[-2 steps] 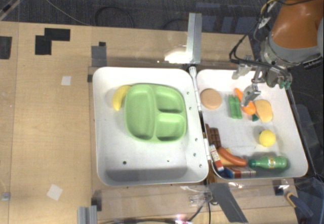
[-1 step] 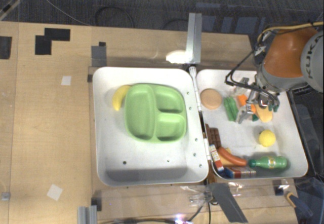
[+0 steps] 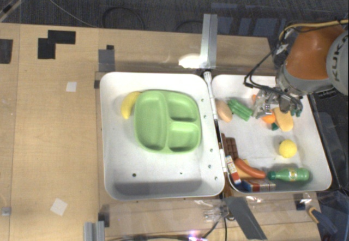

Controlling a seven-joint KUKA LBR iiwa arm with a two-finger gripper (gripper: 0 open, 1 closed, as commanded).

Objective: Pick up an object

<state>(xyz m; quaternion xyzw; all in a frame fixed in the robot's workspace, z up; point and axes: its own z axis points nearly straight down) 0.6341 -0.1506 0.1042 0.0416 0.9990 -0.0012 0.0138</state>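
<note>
My gripper hangs low over the back of the right bin, below the orange wrist band. Right beneath it lie a small orange piece and a yellow wedge. A green ridged piece and a tan oval piece lie to its left. Nearer the front are a yellow lemon, a green bottle on its side, a red sausage and a brown chocolate bar. The gripper body hides whatever is between its tips.
The left bin holds a green divided plate with a yellow banana at its left edge. A metal post stands behind the wall between the bins. Black cables trail beside the wrist.
</note>
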